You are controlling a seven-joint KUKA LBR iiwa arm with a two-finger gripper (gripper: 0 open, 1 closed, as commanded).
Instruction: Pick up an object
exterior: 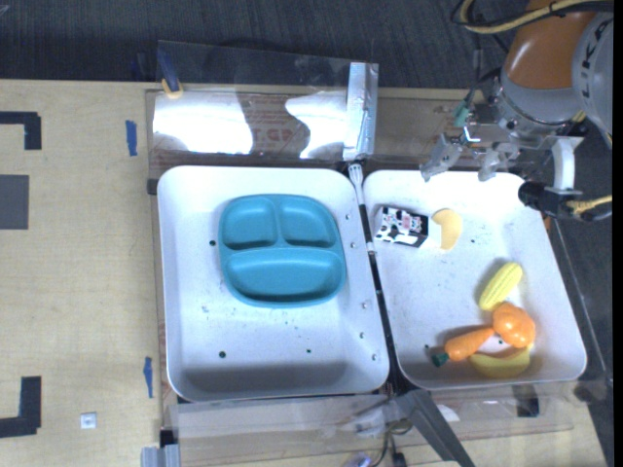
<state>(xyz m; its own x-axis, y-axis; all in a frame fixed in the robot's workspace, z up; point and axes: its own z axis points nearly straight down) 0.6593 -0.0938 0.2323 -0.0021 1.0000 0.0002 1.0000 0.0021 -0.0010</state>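
Gripper [458, 161]: hung above the far rim of the right bin [560, 261], both fingers spread apart, nothing between them.

Risks, judged from this pose: a straight descent would have met the bin's far wall or bare floor, not an object, since nothing lay directly under the fingers. The fingers could also have closed on air or clipped one piece and pushed it aside.

Nearest to the gripper: a pale yellow curved piece [448, 228], toward the camera from the fingers and just to their left, lying flat on the bin floor. Likeliest target on grounds of nearness.

Beside it, further left of the gripper: a small black-and-white patterned item [400, 226], touching or nearly touching the yellow piece; a grasp there risked catching both.

Further from the gripper, toward the camera: a yellow corn-like piece [500, 284].

Furthest in that bin, at its near wall: an orange carrot-like toy [469, 342] crowded against an orange round piece [515, 326]; crowding would have hindered a clean grip.

Far left of the gripper: a blue divided plate [282, 249] in the left bin [185, 290].
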